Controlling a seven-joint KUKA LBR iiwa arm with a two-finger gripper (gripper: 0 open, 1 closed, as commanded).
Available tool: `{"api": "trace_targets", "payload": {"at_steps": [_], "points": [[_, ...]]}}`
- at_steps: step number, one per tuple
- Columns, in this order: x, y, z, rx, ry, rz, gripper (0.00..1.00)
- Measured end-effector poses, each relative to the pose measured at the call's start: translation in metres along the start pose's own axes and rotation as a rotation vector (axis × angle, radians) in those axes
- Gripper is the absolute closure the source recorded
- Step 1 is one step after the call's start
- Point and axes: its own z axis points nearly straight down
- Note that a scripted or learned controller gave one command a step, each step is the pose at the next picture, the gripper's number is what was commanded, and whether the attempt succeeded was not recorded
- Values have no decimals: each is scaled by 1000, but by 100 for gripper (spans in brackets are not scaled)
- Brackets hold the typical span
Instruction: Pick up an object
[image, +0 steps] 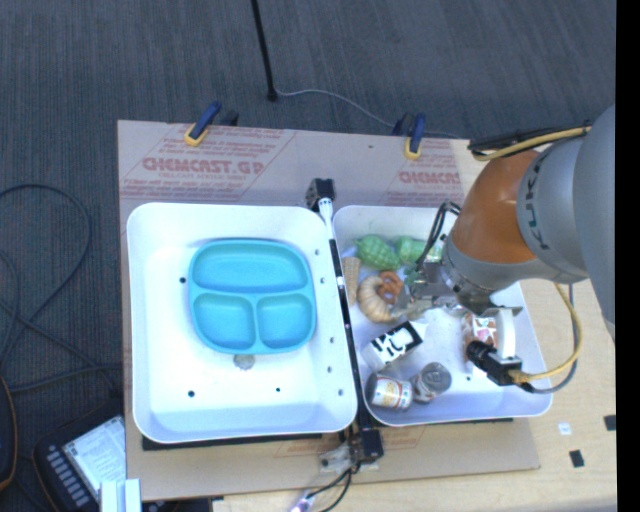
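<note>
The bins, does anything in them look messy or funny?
A bit. The right bin is a jumble: a can lies on its side at the front, with toy food piled behind it. The blue tray sits slightly crooked in the left bin. Nothing looks spilled.

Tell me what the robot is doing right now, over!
Gripper low in the right bin, fingers hidden by the wrist. Nothing seen held. Croissant and green toy crowd beside it. Blue tray sits in the left bin.
</note>
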Motion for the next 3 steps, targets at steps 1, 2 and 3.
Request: {"api": "trace_targets", "payload": {"at_steps": [1, 2, 3], "points": [[0, 0, 0, 1, 0, 0, 0], [2, -25, 27, -4, -5, 0, 0], [0, -23, 16, -10, -8, 2, 100]]}}
